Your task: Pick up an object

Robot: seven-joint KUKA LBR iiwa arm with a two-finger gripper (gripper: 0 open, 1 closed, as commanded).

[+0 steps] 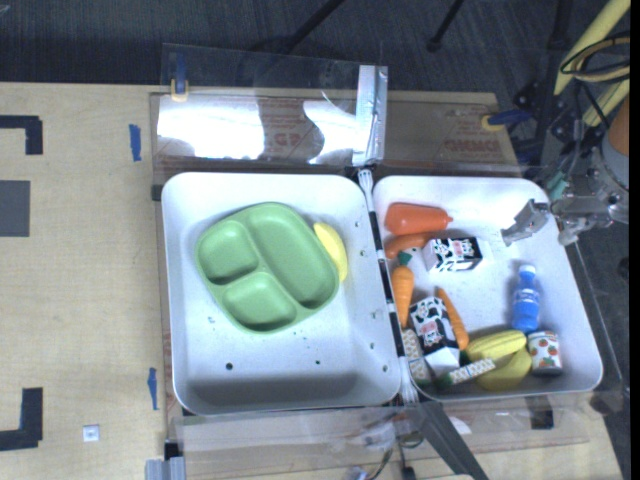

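Observation:
My gripper (pixel 545 226) hangs over the far right edge of the right bin (pixel 585 368), open, with nothing between its fingers. Below it and slightly left lies a blue bottle (pixel 526 299). Further left in that bin are an orange toy vegetable (pixel 416 216), a black-and-white patterned box (pixel 455 253), a carrot (pixel 402 290) and a second patterned box (pixel 431 322). Yellow bananas (pixel 500 354) and a small spotted box (pixel 545 352) sit along the near edge.
The left bin (pixel 190 368) holds a green divided plate (pixel 268 265) with a yellow piece (pixel 333 248) at its right rim. A clear plastic sheet (pixel 260 118) stands behind the left bin. Cables and stands crowd the far right.

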